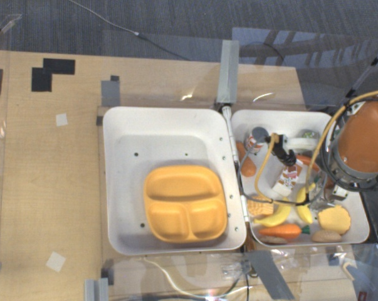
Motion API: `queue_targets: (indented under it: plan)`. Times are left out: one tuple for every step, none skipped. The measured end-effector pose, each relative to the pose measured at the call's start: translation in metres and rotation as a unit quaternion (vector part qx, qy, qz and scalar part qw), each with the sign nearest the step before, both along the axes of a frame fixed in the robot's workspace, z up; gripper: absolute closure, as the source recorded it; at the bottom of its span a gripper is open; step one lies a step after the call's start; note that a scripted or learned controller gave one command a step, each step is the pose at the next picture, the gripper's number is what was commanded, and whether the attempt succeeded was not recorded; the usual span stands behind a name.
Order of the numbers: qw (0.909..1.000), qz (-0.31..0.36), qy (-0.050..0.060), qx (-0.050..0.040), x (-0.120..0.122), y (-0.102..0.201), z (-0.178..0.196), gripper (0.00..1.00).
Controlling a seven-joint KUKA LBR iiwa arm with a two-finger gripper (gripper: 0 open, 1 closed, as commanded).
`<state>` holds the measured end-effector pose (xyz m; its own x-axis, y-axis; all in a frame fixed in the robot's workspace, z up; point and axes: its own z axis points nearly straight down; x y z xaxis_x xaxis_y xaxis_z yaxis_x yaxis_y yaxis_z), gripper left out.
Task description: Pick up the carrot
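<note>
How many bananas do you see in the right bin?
2. One banana lies near the bin's front edge, just above the carrot. A second banana lies to its right, partly under the arm. More may be hidden beneath the arm.

The left bin is roomy from 9 round to 12 o'clock of the yellow tray. In the right bin, the carrot is hemmed in: bananas at 12, the bin's wall at 6. The arm overhangs its 2 o'clock.
</note>
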<state>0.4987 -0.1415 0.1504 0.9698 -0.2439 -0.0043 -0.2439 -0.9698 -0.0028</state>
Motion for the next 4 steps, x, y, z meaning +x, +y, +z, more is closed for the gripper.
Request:
queue_targets:
  plan:
    - [0.9999,0.008,-0.007,-0.0034,0.013,-0.068,0.072,1.00]
    - [0.9997,0.025,-0.001,0.0007,0.011,-0.063,0.000,1.00]
    - [0.9997,0.023,-0.007,-0.0020,0.012,-0.065,0.065,1.00]
    - [0.9997,0.023,-0.007,-0.0011,0.038,-0.064,0.088,1.00]
